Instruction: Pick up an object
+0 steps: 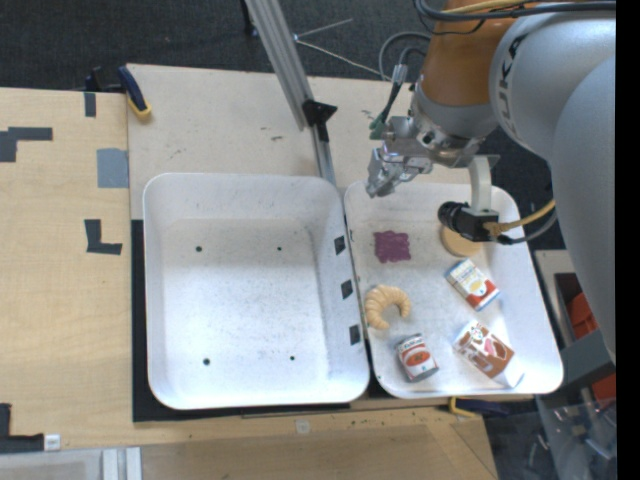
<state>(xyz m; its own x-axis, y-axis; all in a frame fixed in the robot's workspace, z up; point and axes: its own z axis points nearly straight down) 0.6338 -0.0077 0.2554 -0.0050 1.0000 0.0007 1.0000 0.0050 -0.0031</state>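
Note:
My gripper (384,180) hangs over the far left corner of the right bin (530,298), with nothing visibly in it. Just in front of it a flat purple square (392,246) lies on the bin floor. Nearer the front, beside the left wall, is a tan croissant (386,305). A small red-and-white can (415,357) lies at the front. A red-and-white carton (472,284) sits right of centre. A brown-and-white packet (485,351) rests near the front right corner.
The left bin (170,268) stands side by side with the right one, their rims meeting under a slanted metal pole (290,68). A tan rounded piece (453,241) peeks out at the far side of the right bin. The arm's bulk fills the upper right.

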